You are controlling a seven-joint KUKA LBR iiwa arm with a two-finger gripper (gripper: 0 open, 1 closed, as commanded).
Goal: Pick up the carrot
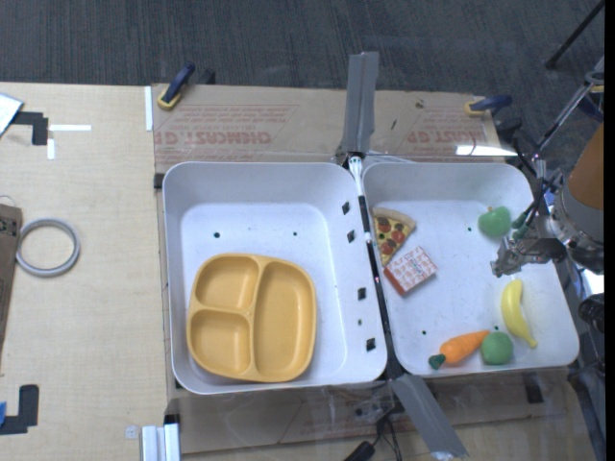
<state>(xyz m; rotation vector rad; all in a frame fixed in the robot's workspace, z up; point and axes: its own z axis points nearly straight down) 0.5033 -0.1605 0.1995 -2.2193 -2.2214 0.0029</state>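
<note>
We are looking down on the worktop point(86, 353) with its two white bins side by side. In the right bin point(452, 195), the carrot point(459, 347) is lying near the front wall, its green tip pointing left, with a green ball-shaped fruit point(497, 348) just beside its orange end. A banana point(516, 311) is sitting just above that fruit, close to the right wall. The gripper point(509, 260) is hanging over the right side of this bin, above the banana and well apart from the carrot; we cannot tell whether its fingers are open or closed, and we are seeing nothing between them. Another green fruit point(494, 222) is resting beside the gripper, farther back. A pizza slice point(391, 231) and a small red box point(410, 269) are lying near the divider. In the left bin point(192, 200), a yellow divided plate point(254, 317) is sitting toward the front.
</note>
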